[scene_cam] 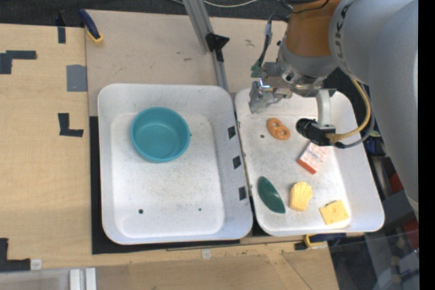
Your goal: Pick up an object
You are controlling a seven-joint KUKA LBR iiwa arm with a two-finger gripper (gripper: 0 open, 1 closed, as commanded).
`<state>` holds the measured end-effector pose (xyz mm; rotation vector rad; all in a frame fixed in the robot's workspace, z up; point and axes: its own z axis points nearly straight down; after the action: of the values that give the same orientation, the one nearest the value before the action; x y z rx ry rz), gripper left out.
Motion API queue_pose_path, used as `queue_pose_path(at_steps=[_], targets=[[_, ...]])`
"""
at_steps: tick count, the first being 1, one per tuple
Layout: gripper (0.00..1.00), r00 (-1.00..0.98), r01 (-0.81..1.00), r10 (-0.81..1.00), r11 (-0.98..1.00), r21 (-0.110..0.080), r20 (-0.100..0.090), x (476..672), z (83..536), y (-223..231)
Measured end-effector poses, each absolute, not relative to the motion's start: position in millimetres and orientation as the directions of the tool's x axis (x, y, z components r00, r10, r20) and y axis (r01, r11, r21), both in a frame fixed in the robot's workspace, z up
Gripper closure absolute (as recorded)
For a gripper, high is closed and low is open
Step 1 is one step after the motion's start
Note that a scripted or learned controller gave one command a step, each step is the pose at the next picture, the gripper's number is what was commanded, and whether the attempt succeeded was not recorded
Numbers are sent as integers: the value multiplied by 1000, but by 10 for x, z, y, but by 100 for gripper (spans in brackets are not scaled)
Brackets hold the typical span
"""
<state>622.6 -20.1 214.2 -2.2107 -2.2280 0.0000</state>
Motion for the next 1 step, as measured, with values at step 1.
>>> queue_pose_path(at_steps=[1], targets=[[100,-7,1000,1000,7,-3,2,6161,2065,361]])
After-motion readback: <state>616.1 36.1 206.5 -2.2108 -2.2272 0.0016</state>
